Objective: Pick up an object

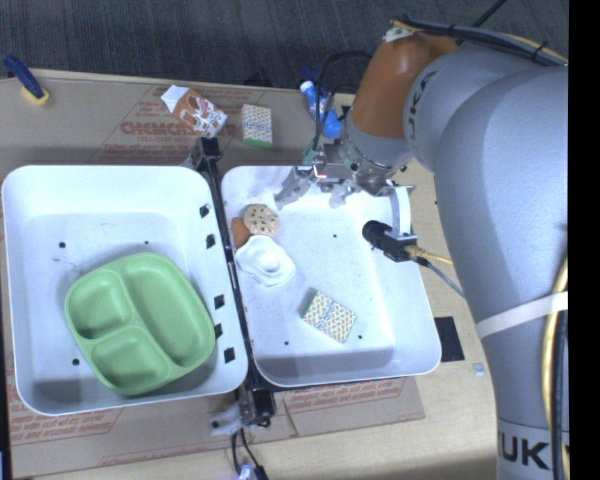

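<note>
Starting nearest the camera: patterned packet (329, 316) lies flat on the floor of the right bin (405, 353), well below the fingers (315, 184) and slightly right of them. Untouched.

Next up, white cup-like piece (267, 263) near the bin's left wall, below and left of the fingers. Just above it, touching or nearly so, a round cookie (260, 218) with an orange piece (240, 232) tucked at its left side. These are the closest candidates, sitting just below-left of the fingers.

Green tray (138, 320) rests in the left bin (25, 268), far left of the fingers, apart from everything else.

Fingers themselves: hanging over the far end of the right bin, look spread, metal tips splayed with nothing between them. Judged empty.

Beyond the bins, on the worktop (100, 118): a wrapped snack (193, 111) and a small box (256, 125), up-left of the fingers.

Progress: pick not yet made. Every object lies at rest. Left to do: descend on one item, likely the cookie cluster, close, lift.
</note>
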Robot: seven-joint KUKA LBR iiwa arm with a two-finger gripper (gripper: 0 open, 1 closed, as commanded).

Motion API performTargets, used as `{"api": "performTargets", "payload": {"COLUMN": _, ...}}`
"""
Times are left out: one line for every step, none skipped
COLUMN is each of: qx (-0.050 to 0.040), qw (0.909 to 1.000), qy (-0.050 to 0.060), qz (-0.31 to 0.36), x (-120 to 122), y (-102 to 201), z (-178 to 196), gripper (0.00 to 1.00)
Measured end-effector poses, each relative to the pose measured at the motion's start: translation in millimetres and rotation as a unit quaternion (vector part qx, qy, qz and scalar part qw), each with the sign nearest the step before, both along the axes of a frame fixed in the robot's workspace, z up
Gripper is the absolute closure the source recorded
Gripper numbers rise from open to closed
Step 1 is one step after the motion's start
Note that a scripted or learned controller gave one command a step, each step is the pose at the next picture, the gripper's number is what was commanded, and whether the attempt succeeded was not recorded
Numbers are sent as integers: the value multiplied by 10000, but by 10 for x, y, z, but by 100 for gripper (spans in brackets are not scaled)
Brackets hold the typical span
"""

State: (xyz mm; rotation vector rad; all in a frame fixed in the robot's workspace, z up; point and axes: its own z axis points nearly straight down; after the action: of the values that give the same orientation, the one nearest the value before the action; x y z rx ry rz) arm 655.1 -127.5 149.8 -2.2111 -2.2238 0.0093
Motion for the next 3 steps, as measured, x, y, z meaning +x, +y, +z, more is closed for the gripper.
{"api": "performTargets", "payload": {"qx": -5, "qw": 10000, "qy": -16, "qz": 16, "x": 16, "y": 2, "z": 128, "gripper": 100}}
{"api": "performTargets", "payload": {"qx": -6, "qw": 10000, "qy": -14, "qz": 17, "x": 16, "y": 2, "z": 127, "gripper": 0}}
{"api": "performTargets", "payload": {"qx": -4, "qw": 10000, "qy": -11, "qz": 25, "x": 20, "y": 7, "z": 232, "gripper": 100}}
